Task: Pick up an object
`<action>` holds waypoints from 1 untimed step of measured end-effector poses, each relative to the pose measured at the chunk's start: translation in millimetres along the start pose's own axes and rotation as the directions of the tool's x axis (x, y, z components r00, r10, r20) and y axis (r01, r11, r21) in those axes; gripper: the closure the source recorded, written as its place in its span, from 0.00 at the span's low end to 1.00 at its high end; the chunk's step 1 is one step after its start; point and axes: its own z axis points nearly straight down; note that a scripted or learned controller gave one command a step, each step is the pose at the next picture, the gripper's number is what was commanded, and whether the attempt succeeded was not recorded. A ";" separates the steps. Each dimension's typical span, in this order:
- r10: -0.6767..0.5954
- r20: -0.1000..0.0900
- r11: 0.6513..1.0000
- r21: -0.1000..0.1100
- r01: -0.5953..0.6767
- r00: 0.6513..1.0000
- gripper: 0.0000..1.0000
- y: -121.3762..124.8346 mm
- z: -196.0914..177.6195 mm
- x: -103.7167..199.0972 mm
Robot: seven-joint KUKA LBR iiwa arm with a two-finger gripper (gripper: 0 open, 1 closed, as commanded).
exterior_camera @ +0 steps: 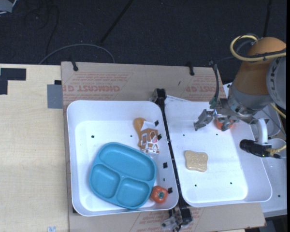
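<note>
We see the gripper (213, 119) over the right bin (232, 190), fingers apart. The beige, toast-shaped piece (195, 160) lies below them, nearer us, untouched.

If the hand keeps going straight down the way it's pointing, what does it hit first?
Probably the bare floor of the right bin. The hand hangs over its upper part, and the beige sponge-like piece lies nearer the camera, off that line. Depth is unclear.

The brown cardboard sheet (117, 83) under the two bins carries printed red lettering, seen upside down along its far edge, reading roughly "CHEMCRZT. G"; a similar line shows on the right. The small packet (149, 142) has print too small to read.
</note>
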 end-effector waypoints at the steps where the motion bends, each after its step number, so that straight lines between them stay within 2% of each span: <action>1: -0.002 0.002 1.000 -0.013 0.002 1.000 0.00 3.0 -7.5 -0.2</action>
